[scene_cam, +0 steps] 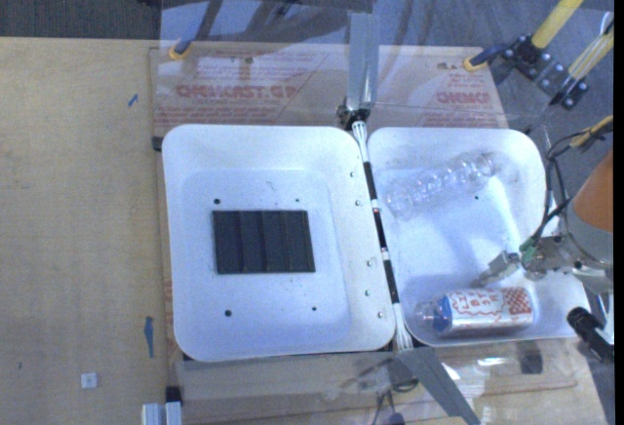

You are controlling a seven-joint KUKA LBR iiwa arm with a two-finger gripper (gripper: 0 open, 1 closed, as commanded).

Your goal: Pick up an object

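Observation:
In the right bin (429,243) a clear plastic bottle (439,184) lies on its side near the back. A red-and-white patterned container with a blue cap (480,309) lies on its side near the front edge. My gripper (502,265) reaches in from the right and sits low, just above the patterned container and a little apart from it. Nothing shows in its grasp. A flat black ribbed block (263,241) lies in the middle of the left bin (195,170).
A grey divider post (361,62) stands behind the seam between the bins. Clear panels with red lettering (239,87) rise behind both bins. Cables (556,189) hang by the right bin's right rim. Bare wooden bench (78,218) spreads to the left.

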